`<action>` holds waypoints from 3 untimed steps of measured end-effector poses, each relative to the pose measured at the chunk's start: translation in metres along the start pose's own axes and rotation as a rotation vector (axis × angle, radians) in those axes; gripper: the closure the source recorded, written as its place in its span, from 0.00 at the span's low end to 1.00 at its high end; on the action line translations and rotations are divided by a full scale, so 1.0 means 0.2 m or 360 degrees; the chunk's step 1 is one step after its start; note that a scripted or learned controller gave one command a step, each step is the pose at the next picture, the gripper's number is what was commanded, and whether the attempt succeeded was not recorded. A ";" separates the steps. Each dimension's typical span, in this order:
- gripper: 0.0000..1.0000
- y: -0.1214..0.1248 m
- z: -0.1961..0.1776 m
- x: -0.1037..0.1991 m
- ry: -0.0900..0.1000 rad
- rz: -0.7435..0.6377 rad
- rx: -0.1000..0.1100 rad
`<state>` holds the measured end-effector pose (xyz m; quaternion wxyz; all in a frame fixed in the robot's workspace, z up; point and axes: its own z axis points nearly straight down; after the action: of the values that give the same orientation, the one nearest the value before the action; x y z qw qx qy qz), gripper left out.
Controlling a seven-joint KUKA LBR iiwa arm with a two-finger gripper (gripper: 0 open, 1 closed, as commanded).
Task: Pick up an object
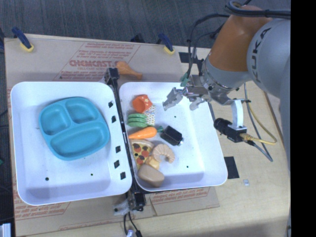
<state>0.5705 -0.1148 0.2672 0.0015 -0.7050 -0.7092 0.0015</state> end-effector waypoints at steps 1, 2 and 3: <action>0.00 0.13 0.65 0.05 0.0002 0.0273 0.0007; 0.00 0.12 0.88 0.11 0.0002 -0.0182 0.0003; 1.00 0.12 0.83 0.11 0.0002 -0.0189 0.0005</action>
<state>0.5939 -0.0920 0.1016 0.0030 -0.6617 -0.7497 0.0021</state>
